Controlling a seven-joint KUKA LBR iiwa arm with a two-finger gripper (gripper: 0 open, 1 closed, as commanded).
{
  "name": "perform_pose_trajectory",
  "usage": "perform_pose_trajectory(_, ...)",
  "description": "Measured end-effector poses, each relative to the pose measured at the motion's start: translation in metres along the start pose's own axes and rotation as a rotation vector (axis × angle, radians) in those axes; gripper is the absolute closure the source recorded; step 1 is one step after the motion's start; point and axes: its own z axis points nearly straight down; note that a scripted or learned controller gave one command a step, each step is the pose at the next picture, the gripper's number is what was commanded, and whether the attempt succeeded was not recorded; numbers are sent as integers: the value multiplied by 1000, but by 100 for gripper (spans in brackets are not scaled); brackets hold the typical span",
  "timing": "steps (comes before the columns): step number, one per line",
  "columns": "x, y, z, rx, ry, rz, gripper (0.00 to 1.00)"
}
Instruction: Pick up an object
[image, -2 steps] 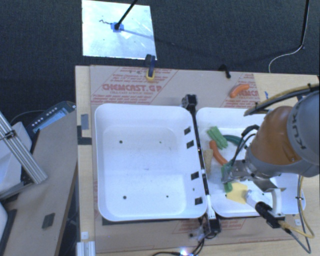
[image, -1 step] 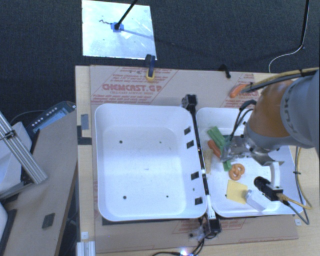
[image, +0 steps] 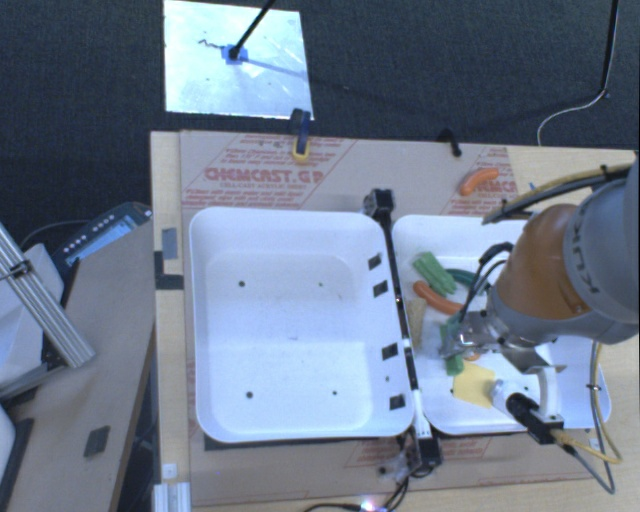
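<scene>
Seemingly nothing is lifted yet: the gripper (image: 458, 340) hangs low in the right bin (image: 570, 405), its state untellable, with the yellow block (image: 473, 384) at its five o'clock and the orange carrot-like piece (image: 434, 296) at eleven.

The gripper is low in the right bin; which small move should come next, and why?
Probably a short descent, then closing. The gripper hangs low in the right bin, among the orange piece and yellow block, and I see nothing between its fingers.
</scene>
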Motion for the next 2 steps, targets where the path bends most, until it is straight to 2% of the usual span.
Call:
perform_pose_trajectory(1,-11,21,-69,-3,-2,-4,100)
perform_pose_trajectory(2,-2,-12,3,3,1,0,100)
